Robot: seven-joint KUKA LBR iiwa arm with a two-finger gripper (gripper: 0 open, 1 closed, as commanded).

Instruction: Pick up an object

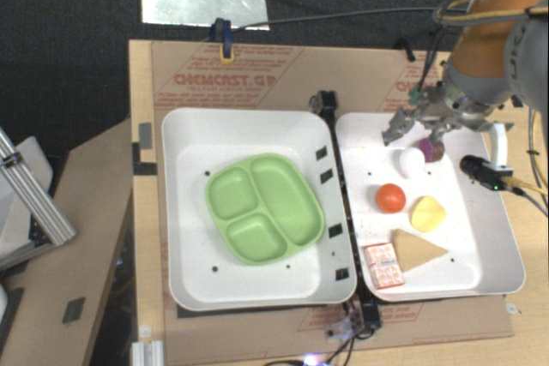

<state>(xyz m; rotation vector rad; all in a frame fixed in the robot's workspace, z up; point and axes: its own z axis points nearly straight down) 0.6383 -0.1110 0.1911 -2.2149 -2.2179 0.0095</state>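
My gripper (419, 133) hangs over the back of the right bin (493, 266), its fingers spread apart with nothing between them. Just below it lie a white rounded object (409, 160) and a small purple object (433, 151), side by side and touching. Further forward in the same bin sit a red ball-like fruit (390, 198), a yellow fruit (427, 213), a tan wedge (418, 249) and a red-and-white packet (383, 264) at the front left corner.
The left bin (184, 184) holds a green three-compartment plate (264, 208). A black divider with clips (336, 184) runs between the two bins. Both bins rest on a cardboard sheet (232, 77), with a blue and yellow clamp (223, 39) at its back edge.
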